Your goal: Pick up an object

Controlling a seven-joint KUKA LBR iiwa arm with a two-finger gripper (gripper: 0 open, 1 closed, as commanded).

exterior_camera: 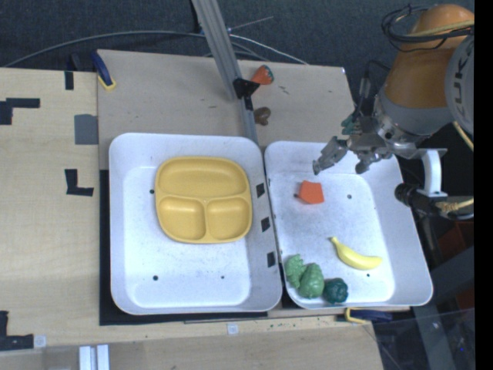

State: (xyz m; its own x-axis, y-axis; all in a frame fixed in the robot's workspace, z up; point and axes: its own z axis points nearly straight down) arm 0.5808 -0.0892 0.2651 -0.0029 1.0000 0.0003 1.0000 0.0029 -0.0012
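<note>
Reaching in from the right of the frame, the arm hangs over the top edge of the right bin. Its gripper is open, with the fingers spread apart and nothing between them. It sits up and to the right of the orange block, near it but not touching. The block lies in the upper left part of the right bin. Lower down in that bin is a banana (yellow and curved). In the bottom left corner sit a green lump and a dark teal ball, just beside each other. The left bin holds a yellow tray with three parts.
</note>
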